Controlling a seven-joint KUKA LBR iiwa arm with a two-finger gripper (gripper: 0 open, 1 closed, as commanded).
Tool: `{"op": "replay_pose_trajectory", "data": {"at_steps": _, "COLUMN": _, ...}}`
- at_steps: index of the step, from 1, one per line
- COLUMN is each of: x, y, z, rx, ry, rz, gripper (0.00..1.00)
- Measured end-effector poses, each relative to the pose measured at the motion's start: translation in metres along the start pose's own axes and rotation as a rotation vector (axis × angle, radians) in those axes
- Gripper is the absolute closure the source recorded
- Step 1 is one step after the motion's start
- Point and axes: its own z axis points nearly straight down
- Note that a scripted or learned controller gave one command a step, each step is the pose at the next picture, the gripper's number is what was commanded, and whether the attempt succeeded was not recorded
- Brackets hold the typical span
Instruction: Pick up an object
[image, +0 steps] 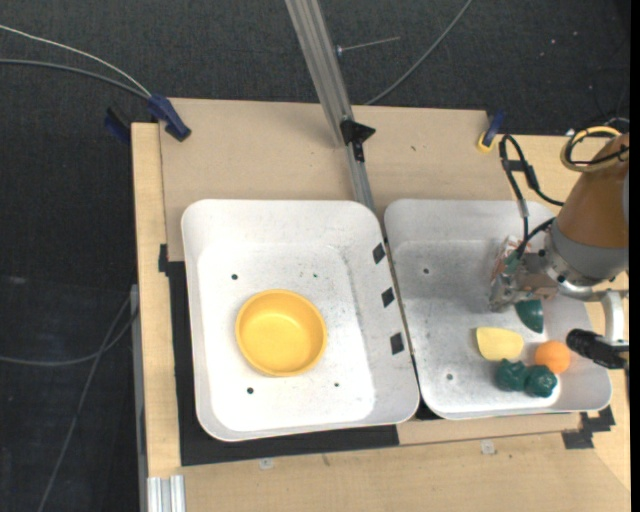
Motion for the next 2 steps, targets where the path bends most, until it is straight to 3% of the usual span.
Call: {"op": "replay_pose_trajectory", "data": {"at_steps": 2, "x": -0.014, "y": -0.011, "z": -0.116, "rx": -0.02, "ry": -0.013, "rz": 0.001, "gripper": 1.0}}
